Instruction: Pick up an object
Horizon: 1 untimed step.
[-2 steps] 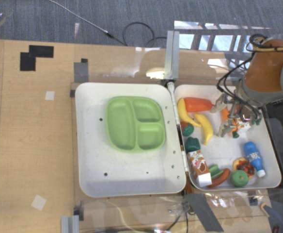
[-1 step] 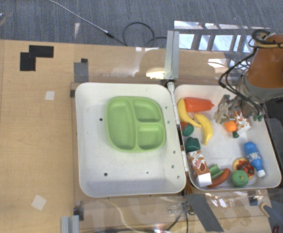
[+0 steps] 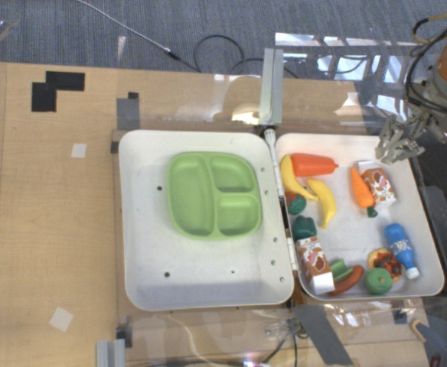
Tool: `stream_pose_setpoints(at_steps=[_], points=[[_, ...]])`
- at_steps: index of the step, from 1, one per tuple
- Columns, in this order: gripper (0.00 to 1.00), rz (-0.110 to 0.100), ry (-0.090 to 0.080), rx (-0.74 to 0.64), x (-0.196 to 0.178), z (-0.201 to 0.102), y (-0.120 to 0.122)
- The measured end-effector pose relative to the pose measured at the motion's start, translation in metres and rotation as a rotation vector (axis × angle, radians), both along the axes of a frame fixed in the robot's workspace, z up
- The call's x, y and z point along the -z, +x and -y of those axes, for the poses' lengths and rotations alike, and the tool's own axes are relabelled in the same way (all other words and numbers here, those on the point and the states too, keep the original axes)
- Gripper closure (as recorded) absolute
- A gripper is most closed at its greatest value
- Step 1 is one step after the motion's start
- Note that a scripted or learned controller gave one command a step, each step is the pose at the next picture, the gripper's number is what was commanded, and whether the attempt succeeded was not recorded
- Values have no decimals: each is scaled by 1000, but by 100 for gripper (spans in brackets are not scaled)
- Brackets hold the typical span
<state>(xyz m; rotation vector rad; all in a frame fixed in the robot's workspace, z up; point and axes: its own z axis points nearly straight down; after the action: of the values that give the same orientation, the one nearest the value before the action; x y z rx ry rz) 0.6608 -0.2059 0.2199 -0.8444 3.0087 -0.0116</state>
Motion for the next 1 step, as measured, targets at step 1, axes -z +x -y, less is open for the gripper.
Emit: stream_pose_setpoints(at_steps=[1], points=[[0, -5, 2, 0, 3, -1, -1]])
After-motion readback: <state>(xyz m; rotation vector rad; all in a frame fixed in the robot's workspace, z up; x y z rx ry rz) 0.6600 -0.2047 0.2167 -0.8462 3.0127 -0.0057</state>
